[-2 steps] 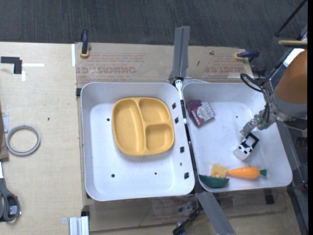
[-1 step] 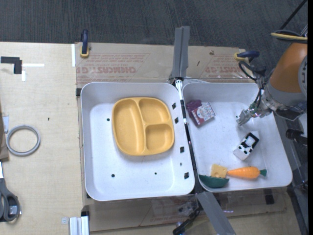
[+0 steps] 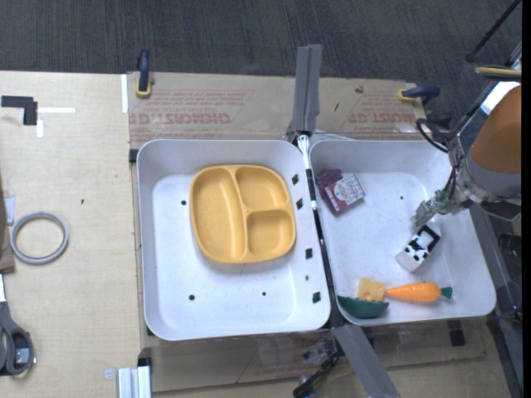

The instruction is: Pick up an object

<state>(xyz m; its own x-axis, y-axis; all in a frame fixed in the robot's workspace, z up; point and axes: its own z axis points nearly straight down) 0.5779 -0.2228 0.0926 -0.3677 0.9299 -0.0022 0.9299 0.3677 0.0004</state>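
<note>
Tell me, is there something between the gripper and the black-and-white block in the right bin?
Nothing visible is in the way. The gripper hangs just above the block, with bare bin floor around it. The carrot lies nearer the front wall, and the purple packet sits far over by the divider.

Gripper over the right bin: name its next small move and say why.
Probably lower straight down. The gripper hangs just above the black-and-white block in the right bin, and nothing shows between its fingers. The carrot and purple packet lie farther off, so the block looks the easiest pick.
</note>
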